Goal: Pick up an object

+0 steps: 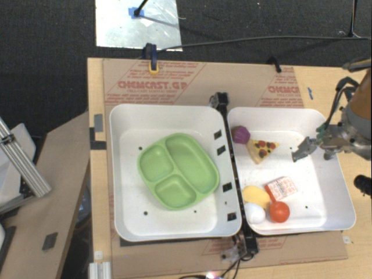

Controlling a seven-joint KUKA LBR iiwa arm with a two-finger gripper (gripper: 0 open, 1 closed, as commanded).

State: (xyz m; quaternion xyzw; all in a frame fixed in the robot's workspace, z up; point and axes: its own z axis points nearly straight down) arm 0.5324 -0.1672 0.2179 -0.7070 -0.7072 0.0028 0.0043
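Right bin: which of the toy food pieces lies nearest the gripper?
The pizza slice, a yellow wedge with red dots, lies nearest the gripper. The purple piece sits farther left, and the red-and-white packet, tomato, yellow piece and white egg lie lower in the bin.

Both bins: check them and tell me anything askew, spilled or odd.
Nothing spilled or damaged. The green plate lies slightly turned in the left bin. In the right bin the pizza slice, purple ball, red packet, tomato, lemon and egg lie loosely scattered, toys only.
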